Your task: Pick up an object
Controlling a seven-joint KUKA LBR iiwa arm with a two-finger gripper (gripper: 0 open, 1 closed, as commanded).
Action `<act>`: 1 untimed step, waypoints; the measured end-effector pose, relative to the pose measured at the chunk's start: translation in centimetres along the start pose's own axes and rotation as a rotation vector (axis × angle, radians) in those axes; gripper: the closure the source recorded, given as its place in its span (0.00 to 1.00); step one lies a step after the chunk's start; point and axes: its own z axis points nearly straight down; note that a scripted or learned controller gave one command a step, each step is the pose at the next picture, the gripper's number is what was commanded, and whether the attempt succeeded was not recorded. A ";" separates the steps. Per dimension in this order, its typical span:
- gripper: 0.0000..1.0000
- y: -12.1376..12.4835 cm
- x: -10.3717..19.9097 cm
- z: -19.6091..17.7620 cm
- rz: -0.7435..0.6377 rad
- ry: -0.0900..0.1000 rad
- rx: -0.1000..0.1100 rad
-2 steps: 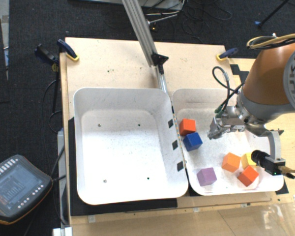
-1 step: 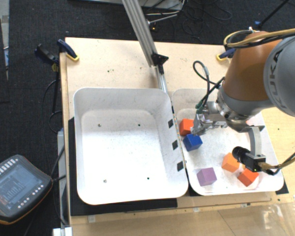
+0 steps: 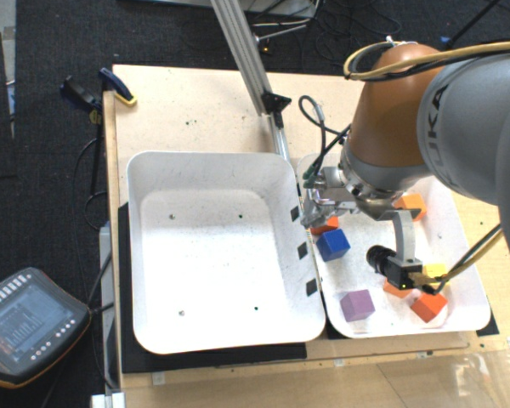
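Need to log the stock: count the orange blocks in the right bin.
3 at least. One orange block above the blue block, one beside the wrist, one near the front corner. The arm may hide more.

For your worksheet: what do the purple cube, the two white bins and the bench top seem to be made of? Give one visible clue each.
Purple cube: probably foam or matte plastic; flat colour, no glare.
White bins: likely moulded plastic; smooth, rounded corners, slight sheen.
Bench top: looks like particle board or plywood; pale, speckled, unpainted.
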 end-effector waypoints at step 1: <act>1.00 0.1 4.5 1.0 0.001 0.000 0.004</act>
